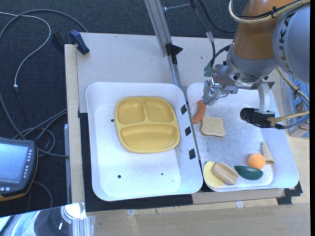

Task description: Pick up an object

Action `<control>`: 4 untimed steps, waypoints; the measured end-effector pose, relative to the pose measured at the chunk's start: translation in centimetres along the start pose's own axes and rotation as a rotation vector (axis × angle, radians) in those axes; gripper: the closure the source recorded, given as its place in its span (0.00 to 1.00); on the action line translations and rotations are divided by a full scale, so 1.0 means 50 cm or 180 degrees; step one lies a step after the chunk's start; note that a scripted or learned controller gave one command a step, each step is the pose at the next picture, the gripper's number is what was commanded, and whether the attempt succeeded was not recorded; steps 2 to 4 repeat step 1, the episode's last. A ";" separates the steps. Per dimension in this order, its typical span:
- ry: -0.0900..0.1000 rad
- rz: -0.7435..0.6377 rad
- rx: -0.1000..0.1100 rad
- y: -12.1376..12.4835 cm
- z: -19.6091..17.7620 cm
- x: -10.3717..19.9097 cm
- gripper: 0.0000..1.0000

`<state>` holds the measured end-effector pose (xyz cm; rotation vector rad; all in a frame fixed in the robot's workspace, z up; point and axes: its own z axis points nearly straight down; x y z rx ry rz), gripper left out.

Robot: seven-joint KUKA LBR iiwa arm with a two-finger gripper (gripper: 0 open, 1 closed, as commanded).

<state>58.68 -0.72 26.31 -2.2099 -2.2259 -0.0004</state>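
Jaws are hanging over the far left part of the right bin (pixel 236 144), pointing down just above the upper end of the orange carrot (pixel 198 113); whether they are released or clenched I cannot tell. The grey arm (pixel 301 38) with its orange band (pixel 258 23) is reaching in above them from the right.

The carrot is lying along the bin's left wall, slightly tilted; a slice of bread (pixel 213 127) is lying flat just beside its lower end, and whether the two are touching I cannot tell. Toward the near edge of the same bin, well apart from the jaws, a tan bread roll (pixel 225 173) is resting on a pale yellow disc (pixel 208 173); a dark green vegetable (pixel 249 173) is lying just right of the roll, and an orange ball (pixel 256 161) is sitting right behind it. A small beige piece (pixel 267 153) is lying beside the ball, near the right wall.

Across the divider, the left bin (pixel 142 173) is holding a yellow divided tray (pixel 146 123), lying flat in its far half, with two small compartments behind and one long one in front.

Both bins are sitting on the pale desk (pixel 123 58); a slanted metal post (pixel 155 14) is rising from the desk behind the divider; a blue clamp (pixel 78 41) is gripping the desk's far left corner. Off the desk to the left, grey cables (pixel 29 48) are trailing over the dark floor; a screen (pixel 15 165) is sitting at the lower left.
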 end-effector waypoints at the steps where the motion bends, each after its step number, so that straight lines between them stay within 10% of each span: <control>1: -0.0002 0.0001 0.0005 -0.030 0.035 0.106 1.00; 4: -0.0002 0.0001 0.0005 -0.030 0.035 0.106 1.00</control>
